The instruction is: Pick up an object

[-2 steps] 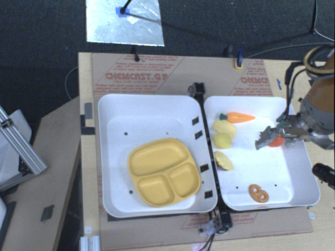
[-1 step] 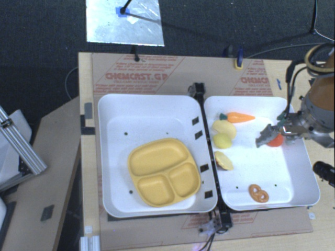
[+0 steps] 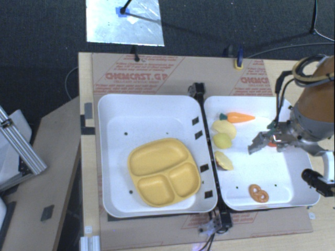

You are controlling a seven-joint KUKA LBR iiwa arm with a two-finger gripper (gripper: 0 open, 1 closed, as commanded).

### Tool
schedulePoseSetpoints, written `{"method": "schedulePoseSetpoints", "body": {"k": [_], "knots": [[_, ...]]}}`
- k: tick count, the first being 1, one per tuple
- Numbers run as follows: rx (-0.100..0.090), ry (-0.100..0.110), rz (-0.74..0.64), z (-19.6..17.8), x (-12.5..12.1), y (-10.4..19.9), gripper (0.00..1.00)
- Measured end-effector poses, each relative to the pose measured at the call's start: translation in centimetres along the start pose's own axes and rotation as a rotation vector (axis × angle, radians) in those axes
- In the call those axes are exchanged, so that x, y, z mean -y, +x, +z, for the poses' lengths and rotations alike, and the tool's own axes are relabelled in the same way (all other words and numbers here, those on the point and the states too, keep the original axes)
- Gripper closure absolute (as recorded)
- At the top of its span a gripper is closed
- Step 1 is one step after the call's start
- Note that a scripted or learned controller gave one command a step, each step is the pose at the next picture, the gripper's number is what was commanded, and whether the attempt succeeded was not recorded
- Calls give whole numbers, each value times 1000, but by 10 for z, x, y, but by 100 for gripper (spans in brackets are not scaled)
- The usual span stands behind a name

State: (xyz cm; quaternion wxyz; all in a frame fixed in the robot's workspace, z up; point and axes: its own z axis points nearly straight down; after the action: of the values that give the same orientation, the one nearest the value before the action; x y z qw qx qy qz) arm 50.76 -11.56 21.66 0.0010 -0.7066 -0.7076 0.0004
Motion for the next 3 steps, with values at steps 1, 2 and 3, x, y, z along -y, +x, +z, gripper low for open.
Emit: {"method": "schedulePoseSetpoints", "body": {"k": [1,2,3], "knots": [[0,0,0,61,-4,3,0],[0,1,1,121,-11,5,0],[1,-3,0,108,-12,4,100]]}}
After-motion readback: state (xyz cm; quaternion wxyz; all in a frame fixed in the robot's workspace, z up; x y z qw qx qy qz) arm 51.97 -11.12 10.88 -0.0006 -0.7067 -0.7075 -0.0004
